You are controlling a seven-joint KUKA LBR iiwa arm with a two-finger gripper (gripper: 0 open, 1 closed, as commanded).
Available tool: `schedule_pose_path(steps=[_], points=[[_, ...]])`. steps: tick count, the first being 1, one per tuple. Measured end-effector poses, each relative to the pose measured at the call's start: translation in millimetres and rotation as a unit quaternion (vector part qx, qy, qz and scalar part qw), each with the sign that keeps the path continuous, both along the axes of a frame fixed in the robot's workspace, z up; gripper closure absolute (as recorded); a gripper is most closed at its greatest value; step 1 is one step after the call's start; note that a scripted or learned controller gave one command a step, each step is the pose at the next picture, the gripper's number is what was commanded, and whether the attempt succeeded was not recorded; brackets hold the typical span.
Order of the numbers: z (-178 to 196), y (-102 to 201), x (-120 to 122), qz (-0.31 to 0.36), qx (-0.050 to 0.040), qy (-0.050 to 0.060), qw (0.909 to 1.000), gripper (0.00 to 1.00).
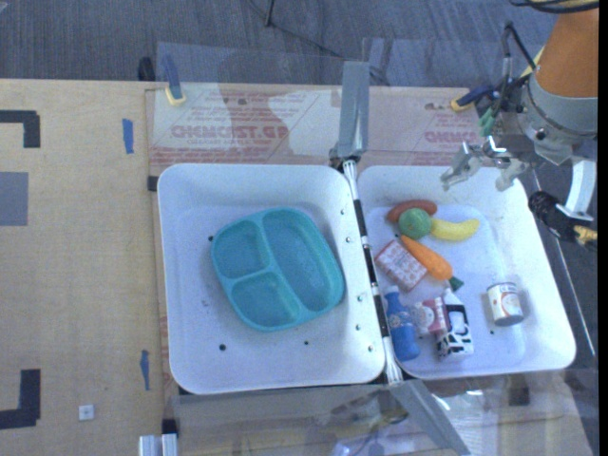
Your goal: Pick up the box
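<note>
The gripper hangs over the back edge of the right bin, its two fingers spread apart with nothing between them; the arm enters from the upper right. The box, pink and white, lies in the right bin near its left wall, touching the carrot that slants beside it. Behind them sit a green ball, a red piece and a banana; toward the front lie a blue bottle, a small black-and-white carton and a can on its side. The left bin holds a teal divided tray.
</note>
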State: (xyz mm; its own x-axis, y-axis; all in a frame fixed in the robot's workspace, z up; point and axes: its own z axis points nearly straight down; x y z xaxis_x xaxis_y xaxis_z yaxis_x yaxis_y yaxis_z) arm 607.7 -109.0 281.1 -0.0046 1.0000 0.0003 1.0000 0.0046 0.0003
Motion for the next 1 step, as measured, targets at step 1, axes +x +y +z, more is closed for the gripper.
schedule_pose_path(steps=[1], points=[[-134.4, -4.9, -61.9, 0.032, 0.0001, 0.0, 0.9995, 0.0]])
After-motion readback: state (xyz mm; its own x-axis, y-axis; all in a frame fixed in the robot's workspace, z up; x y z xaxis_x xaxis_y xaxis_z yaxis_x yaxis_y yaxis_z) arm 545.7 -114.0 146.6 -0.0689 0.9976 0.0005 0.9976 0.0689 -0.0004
